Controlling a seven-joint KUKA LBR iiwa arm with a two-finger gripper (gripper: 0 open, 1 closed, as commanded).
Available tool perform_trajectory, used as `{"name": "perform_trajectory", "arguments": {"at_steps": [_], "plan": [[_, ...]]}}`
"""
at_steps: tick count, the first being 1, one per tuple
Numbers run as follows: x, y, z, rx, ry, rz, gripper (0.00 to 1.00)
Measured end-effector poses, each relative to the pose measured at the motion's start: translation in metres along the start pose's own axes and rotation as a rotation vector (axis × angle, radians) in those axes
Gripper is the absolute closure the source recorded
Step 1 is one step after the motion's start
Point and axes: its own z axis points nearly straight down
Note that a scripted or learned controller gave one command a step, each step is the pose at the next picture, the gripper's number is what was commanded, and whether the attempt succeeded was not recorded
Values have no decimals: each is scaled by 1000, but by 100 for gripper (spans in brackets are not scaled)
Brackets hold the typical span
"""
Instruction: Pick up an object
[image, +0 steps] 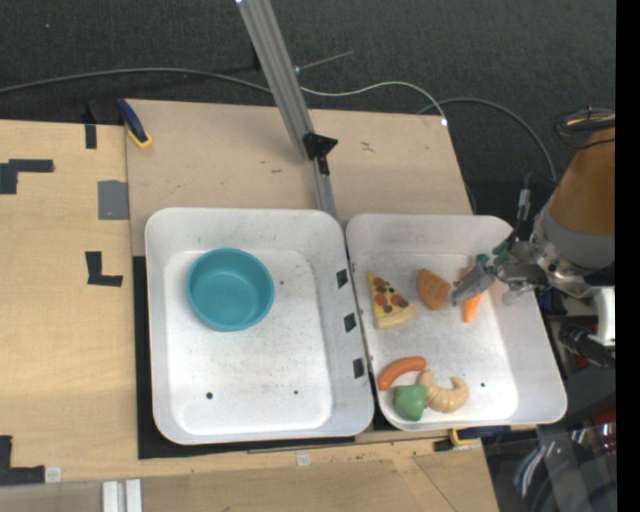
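Observation:
My gripper (470, 290) hangs low over the right bin (530, 400), reaching in from the right. Its tip lies between a brown bread piece (434, 289) on its left and a small orange carrot (470, 309) just below it. Whether it touches either one cannot be made out. A pizza slice (389, 301) lies further left in the same bin. At the bin's front sit a red sausage (401, 371), a green vegetable (409, 402) and a tan croissant (447, 393).
The left bin (180, 400) holds a teal bowl (231, 289). A metal pole (290, 90) slants up from between the bins. Cables run across the dark floor behind the bench. The arm's orange band (590, 190) is at the right edge.

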Motion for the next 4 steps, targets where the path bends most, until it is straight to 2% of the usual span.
{"name": "perform_trajectory", "arguments": {"at_steps": [1,2,3,4], "plan": [[0,0,0,0,0,0,0],[2,-1,44,4,0,1,0],[9,-4,107,6,1,1,0],[9,-4,112,0,-2,1,0]]}}
